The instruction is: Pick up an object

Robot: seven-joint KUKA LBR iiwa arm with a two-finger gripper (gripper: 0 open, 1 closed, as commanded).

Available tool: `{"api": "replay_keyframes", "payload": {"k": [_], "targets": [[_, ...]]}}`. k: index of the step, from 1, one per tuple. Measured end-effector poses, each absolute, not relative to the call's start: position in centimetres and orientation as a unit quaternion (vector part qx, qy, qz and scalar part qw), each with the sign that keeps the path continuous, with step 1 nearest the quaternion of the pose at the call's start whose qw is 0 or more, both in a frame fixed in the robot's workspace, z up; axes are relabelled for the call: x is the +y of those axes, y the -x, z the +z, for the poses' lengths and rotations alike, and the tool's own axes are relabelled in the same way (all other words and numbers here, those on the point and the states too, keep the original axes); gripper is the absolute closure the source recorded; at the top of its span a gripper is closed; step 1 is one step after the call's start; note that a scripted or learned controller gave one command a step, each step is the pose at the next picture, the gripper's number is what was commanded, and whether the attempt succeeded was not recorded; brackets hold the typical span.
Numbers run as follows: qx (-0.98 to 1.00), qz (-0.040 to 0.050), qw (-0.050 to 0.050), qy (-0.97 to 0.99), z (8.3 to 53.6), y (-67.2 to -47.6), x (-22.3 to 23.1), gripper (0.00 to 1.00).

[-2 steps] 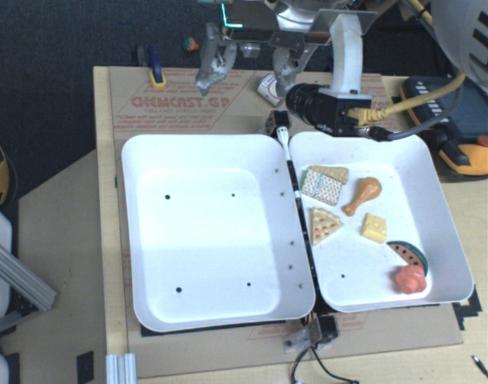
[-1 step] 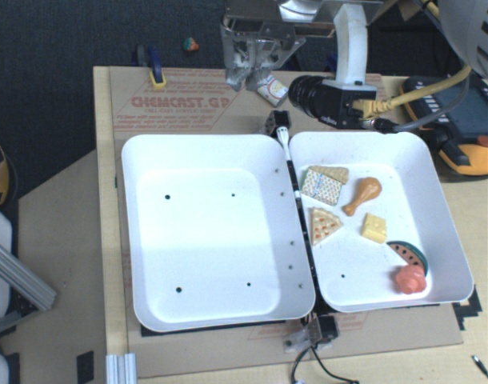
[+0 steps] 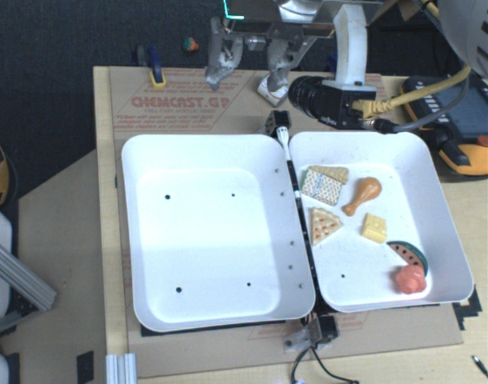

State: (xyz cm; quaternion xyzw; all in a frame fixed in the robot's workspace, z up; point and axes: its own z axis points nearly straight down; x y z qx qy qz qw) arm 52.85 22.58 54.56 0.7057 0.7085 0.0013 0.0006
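We look down on a desk [image 3: 84,238] topped with a brown board printed in red lettering, and beyond its far edge lies dark carpet. Two shallow white bins sit side by side on the board, touching along their inner rims. The left bin [image 3: 140,214] shows bare white floor with a few small dark dots. The right bin [image 3: 436,190] holds the food toys: a square cracker [image 3: 322,185] near its far left corner, a pizza wedge [image 3: 322,225] just in front of it, a chicken drumstick [image 3: 362,195] to the right of the cracker, a yellow cheese cube [image 3: 374,228] near the middle, and a watermelon slice [image 3: 410,254] touching a pink lump [image 3: 410,279] by the near right corner. A small yellow and blue item [image 3: 156,69] rests on the board's far left edge. The end effector [image 3: 250,70] hangs above the far strip of the board, behind both bins and well apart from every toy, its two fingers spread wide with nothing between them. Yellow and black cables trail at the upper right.
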Motion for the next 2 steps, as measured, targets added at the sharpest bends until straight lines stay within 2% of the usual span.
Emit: {"api": "replay_keyframes", "payload": {"k": [1,2], "targets": [[0.709,0.0032,0.002,-0.705,55.67,-52.86,22.69,1.00],[0.709,0.0025,0.001,-0.705,55.61,-52.86,22.68,0.00]]}}
